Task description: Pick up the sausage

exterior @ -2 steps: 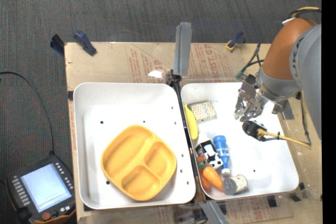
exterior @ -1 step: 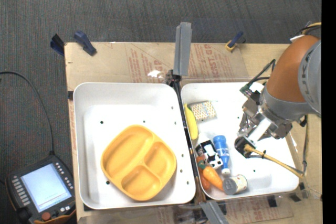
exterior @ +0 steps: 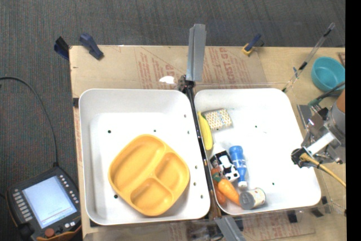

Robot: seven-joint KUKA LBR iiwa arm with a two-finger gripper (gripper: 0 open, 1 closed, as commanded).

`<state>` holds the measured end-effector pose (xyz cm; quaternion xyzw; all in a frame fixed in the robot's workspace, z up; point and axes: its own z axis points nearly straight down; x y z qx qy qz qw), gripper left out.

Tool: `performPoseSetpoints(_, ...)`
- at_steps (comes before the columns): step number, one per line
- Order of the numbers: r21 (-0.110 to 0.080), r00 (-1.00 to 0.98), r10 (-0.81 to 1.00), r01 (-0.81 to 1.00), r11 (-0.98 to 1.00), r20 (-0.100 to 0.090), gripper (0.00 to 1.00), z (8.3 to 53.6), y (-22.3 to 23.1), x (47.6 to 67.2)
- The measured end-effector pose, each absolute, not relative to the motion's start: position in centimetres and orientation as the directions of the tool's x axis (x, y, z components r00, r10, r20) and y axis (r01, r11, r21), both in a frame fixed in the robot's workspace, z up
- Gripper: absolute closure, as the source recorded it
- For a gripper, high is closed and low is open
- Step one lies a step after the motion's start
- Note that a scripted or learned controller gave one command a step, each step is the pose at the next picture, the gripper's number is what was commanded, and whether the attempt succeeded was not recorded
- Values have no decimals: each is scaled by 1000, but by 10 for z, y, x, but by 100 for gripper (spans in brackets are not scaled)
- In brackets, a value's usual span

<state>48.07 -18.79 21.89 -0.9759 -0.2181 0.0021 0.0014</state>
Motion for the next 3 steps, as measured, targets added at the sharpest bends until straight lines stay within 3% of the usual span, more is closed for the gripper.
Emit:
performPoseSetpoints(1, -7, 978, 207, 207, -978, -7, 100, 138, -178, 475)
performPoseSetpoints(2, -4, 978, 207, 207, -978, -5, 100, 195, -131, 476)
performPoseSetpoints(3, -4, 973, 232, 232, -973, -6, 100, 152, -190, 554)
